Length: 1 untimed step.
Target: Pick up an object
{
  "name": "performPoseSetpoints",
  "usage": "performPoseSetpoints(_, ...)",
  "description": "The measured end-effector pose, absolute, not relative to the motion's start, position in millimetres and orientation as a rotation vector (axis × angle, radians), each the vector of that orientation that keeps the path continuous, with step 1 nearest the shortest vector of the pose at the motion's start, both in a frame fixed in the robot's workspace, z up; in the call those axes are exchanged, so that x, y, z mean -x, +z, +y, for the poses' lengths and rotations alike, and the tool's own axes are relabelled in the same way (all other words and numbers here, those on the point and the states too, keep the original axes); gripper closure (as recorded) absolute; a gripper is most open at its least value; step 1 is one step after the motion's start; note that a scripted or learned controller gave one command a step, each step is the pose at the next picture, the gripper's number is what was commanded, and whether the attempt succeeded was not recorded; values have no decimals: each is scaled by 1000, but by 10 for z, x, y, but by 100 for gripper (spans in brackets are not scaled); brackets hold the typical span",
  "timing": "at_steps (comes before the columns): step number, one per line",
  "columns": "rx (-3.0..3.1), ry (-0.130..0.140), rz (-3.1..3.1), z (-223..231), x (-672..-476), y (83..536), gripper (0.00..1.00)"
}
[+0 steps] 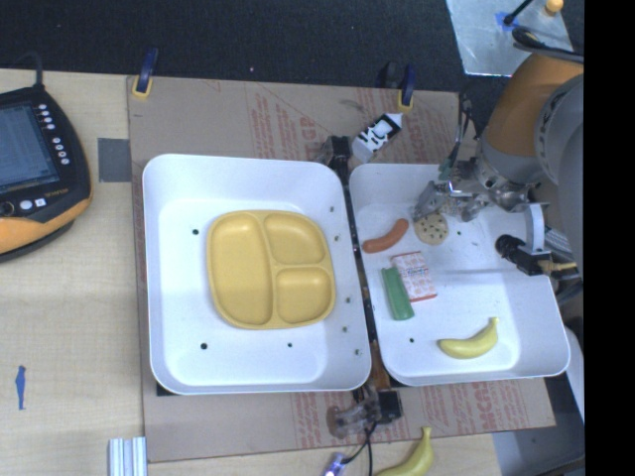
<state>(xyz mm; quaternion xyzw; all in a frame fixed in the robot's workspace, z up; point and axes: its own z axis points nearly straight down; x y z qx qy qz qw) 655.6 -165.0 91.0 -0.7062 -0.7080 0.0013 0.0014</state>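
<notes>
In the right bin lie a sausage, a round cookie, a green bar, a small red-and-white packet and a yellow banana. My gripper hangs over the bin's far side, right above the cookie. Its metal fingertips sit close to the cookie's upper edge. Nothing is visibly between the fingers. The left bin holds a yellow divided plate.
A teach pendant rests at the left on the wooden bench. A second banana lies outside the bins at the bottom edge. A black-and-white tag sits behind the bins. The grey arm covers the right bin's far right corner.
</notes>
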Motion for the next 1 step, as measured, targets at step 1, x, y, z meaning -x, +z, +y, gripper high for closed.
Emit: performPoseSetpoints(1,2215,-1,-2230,-1650,-6579,1044,100)
